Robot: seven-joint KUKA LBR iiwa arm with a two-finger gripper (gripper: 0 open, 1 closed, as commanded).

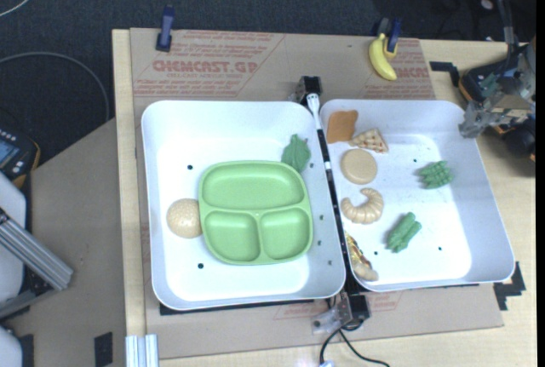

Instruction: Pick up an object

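Glossy white plastic bins [170, 272] sit on matt brown cardboard [221, 63]; the green tray [253, 212] looks smooth plastic.

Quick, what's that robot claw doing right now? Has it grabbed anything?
Gripper: at the right bin's far right corner, above the rim, nothing seen in it.

The gripper [473, 123] sits near the right edge above the right bin's [451, 270] far corner, too blurred and small to read its fingers, and the arm [511, 88] behind it is cut off by the frame. A food piece [358, 260] at that bin's near left corner is partly hidden by the rim
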